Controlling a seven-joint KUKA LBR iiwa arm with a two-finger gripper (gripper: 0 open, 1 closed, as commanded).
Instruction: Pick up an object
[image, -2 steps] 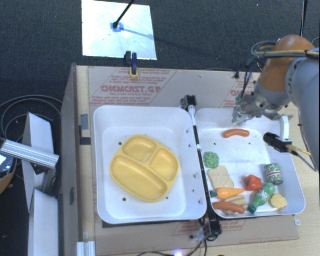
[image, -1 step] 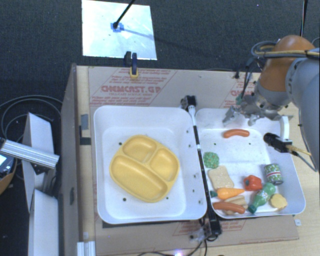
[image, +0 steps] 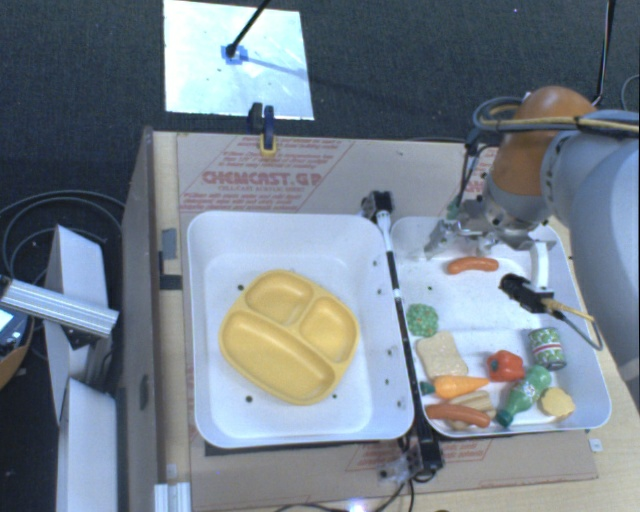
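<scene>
- I see the gripper (image: 470, 228) over the far end of the right bin (image: 585, 400), just above an orange-red sausage (image: 472, 265); I cannot tell how its fingers stand.
- The sausage is small, glossy and slightly curved, and lies flat on the bin floor.
- I read "CHEMCAST GP" in red on the brown board (image: 290, 170) under the bins.
- The left bin (image: 215, 400) holds a yellow divided tray (image: 289, 335); dark carpet surrounds the bench.

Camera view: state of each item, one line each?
Yellow tray: upright, in left bin.
Sausage: lying flat, right bin, just below gripper.
Can: on its side.
Green bottle: lying down.
Carrot: lying flat.
</scene>
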